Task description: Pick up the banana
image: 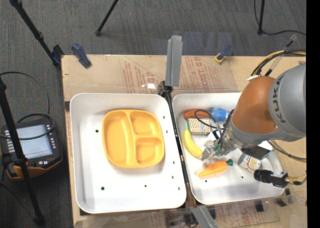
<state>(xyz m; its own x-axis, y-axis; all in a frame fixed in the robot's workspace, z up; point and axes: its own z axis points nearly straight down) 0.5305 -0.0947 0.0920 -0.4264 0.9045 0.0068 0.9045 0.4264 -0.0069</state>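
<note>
The yellow banana (pixel 191 143) lies in the right bin (pixel 220 196), near its left wall, pointing toward the bin's front. My gripper (pixel 212 150) hangs low over the bin just right of the banana's lower end, beneath the arm's orange band. An orange carrot (pixel 214 168) with a green tip rests just in front of the gripper.
The left bin (pixel 85 182) holds a yellow divided plate (pixel 133 137). Behind the banana lie a red-brown sausage-like item (pixel 194 114), a patterned packet (pixel 200 128) and a blue object (pixel 218 114). A small bottle (pixel 248 161) sits at the right under the arm.
</note>
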